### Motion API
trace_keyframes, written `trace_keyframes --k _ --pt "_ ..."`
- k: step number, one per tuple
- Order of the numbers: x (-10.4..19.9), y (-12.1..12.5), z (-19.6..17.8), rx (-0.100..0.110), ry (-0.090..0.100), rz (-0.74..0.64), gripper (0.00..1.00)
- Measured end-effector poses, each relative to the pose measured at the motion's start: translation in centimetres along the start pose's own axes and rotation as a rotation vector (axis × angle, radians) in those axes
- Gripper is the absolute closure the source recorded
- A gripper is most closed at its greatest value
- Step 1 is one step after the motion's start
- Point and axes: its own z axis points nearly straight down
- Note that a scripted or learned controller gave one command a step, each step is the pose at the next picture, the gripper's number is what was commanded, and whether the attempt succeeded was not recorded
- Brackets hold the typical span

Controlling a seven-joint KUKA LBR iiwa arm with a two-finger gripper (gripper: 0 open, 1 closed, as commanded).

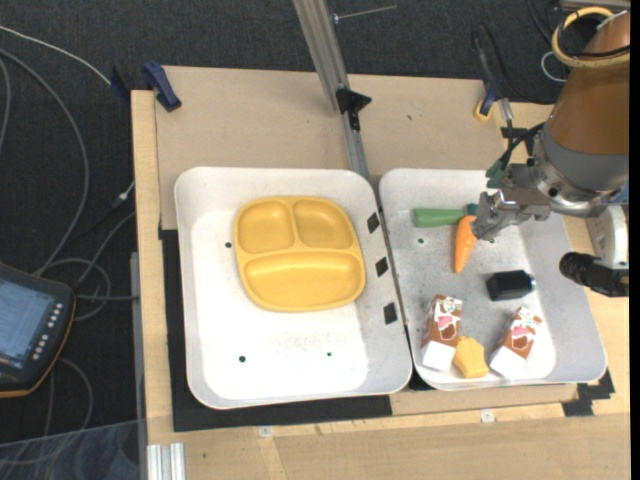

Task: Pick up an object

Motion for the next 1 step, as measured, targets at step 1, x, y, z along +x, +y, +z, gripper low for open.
trace_keyframes --k 1 --pt "5.52 0.36 1.5 0.009 0.004 -0.005 1.0"
